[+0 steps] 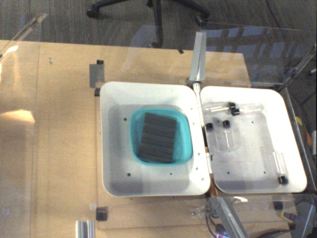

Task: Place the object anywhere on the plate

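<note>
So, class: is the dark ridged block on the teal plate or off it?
On it: the dark ridged block lies flat inside the teal plate's rim, left bin.

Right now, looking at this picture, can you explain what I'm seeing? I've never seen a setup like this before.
This is one camera fixed above a wooden bench, looking down at a slant. Two shallow white bins sit side by side on it. The left bin holds a teal squarish plate, and a dark grey ribbed block already lies on that plate, a little tilted. The right bin holds several clear plastic tubes with black caps, scattered about. A robot arm normally reaches in from the right side to move things, with the job of putting the object on the plate. At the top, an office chair base stands on the carpet.
</note>
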{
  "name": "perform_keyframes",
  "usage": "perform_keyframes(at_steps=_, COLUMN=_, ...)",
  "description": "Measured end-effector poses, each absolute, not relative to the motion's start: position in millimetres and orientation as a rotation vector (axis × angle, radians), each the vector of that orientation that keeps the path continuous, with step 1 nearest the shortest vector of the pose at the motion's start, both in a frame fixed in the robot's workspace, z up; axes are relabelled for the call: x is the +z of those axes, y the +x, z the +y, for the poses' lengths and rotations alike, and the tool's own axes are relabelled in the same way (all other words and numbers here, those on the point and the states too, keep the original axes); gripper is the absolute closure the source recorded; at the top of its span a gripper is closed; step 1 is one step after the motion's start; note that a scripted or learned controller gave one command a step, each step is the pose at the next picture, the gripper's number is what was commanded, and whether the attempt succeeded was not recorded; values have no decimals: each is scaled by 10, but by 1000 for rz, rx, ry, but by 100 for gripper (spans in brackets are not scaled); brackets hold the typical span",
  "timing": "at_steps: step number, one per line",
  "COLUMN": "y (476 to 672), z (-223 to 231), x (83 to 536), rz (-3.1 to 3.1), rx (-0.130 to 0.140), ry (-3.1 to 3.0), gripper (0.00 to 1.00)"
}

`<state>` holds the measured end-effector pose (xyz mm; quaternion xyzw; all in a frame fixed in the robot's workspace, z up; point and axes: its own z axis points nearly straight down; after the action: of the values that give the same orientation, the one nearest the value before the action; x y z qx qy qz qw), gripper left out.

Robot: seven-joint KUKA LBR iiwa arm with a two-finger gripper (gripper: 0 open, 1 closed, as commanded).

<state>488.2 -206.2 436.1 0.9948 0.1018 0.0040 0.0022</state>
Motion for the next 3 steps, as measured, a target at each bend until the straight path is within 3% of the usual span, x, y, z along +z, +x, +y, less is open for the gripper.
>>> perform_keyframes(at_steps=2, y=4882, z=-2062, x=4360, rz=319, rx=13, ry=3122, gripper=0)
perform_keyframes(at_steps=3, y=5851, z=-2029, x=4140, rz=336, rx=9, ry=3121, gripper=0)
